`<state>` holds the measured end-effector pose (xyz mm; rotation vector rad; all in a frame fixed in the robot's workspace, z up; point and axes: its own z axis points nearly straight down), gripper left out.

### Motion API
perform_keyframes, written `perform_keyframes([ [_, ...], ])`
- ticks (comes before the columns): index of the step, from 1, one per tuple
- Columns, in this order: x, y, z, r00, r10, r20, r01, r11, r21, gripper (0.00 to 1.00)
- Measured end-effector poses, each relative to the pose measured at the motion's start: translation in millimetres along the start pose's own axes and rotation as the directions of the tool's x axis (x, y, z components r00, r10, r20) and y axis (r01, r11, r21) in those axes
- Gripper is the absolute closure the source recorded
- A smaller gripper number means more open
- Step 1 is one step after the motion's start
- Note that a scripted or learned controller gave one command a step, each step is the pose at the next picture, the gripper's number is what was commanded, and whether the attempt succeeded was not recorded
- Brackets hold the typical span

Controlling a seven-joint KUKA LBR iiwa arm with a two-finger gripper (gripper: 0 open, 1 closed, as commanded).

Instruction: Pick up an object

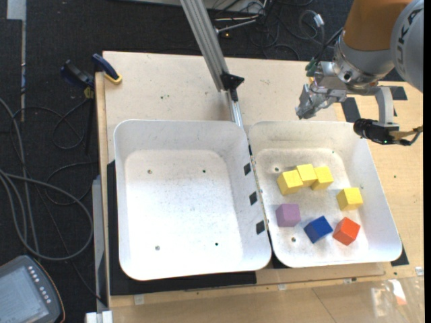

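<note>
Dark cable-strewn floor surrounds a pale bench bearing two white bins. Far left of the gripper lies the left bin. Below the gripper, in the right bin, sit three touching yellow blocks, a purple block, a blue block, an orange block and a lone yellow block. The gripper hangs above that bin's far rim; whether it is released or clenched, I cannot tell.

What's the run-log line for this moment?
gripper: above right bin's far rim, nothing held | right bin: yellow blocks, purple, blue, orange-red blocks | pick: not yet done
</note>
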<state>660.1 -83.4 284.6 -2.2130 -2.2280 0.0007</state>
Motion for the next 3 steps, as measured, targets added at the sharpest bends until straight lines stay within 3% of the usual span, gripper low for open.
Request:
perform_keyframes([
  [1,57,7,12,1.000,-0.002,-0.001,0.002,1.000,0.000,1.00],
  [2,112,5,10,1.000,-0.002,-0.001,0.002,1.000,-0.001,1.00],
  [3,166,0,32,1.000,-0.001,0.000,0.001,1.000,0.002,1.00],
])
